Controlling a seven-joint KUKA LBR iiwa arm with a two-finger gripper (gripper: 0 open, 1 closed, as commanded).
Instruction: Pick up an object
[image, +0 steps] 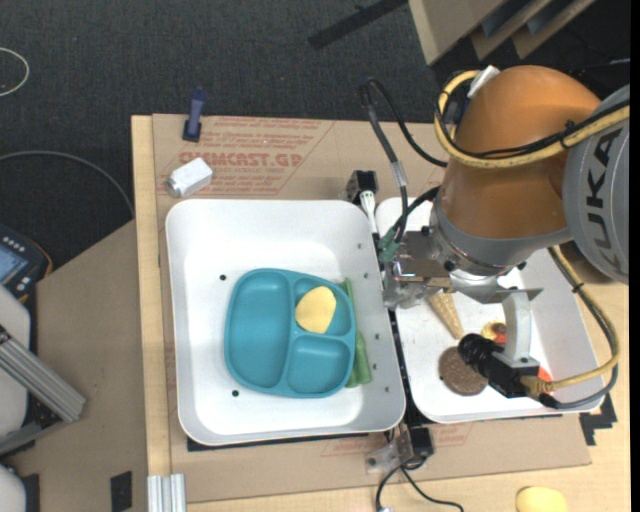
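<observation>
- You have the arm (520, 170) hanging low over the right bin (570, 300), its orange band and wrist covering much of that bin; the gripper (415, 270) sits near the bin's left wall, by the divide between the two bins; you cannot tell from this view how the pincer stands, and nothing is seen held in it.
- Your nearest candidates lie in the right bin: a tan cone-shaped piece (447, 310) just beside the gripper, and a dark brown round disc (460, 372) nearer the front edge; a small red and yellow bit (492, 329) shows between them and the wrist hardware.
- In the left bin (200, 300) you have a teal divided plate (285, 335) with a yellow lump (317, 310) in its upper right compartment, and a green strip (357, 340) wedged along the plate's right edge.
- Judge the cone as light and stiff, likely smooth plastic; take it across its wider end, since the taper may slip out of a pinch; the disc looks flat and would give little edge to grip.
- The plate is probably too broad to span; take its rim only.
</observation>
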